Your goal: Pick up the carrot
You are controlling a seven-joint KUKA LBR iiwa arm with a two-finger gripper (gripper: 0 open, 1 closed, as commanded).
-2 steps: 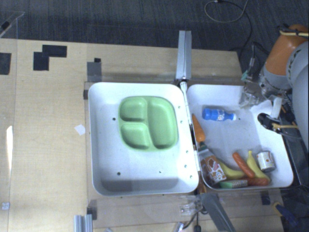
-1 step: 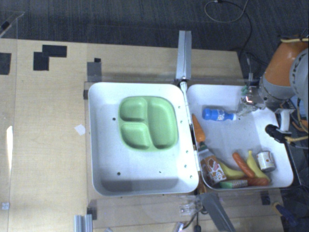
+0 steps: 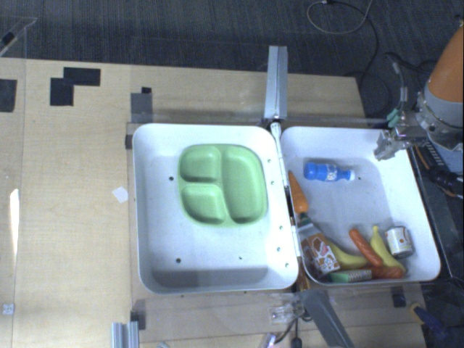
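- Carrot (image 3: 296,194) lies against right bin (image 3: 406,194)'s left wall.
- Blue bottle (image 3: 328,172) near; banana (image 3: 379,246), can (image 3: 398,241) well apart.
- Gripper (image 3: 388,145) at bin's upper-right rim; finger state: cannot tell.

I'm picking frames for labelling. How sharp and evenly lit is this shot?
Camera view: soft overall, small items in the right bin smear together; the carrot by the divider is still readable; light is even, with mild shadow inside the left bin.

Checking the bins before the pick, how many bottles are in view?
1. A blue bottle lies on its side in the upper part of the right bin, apart from the pile at that bin's near edge; that pile could hide another.
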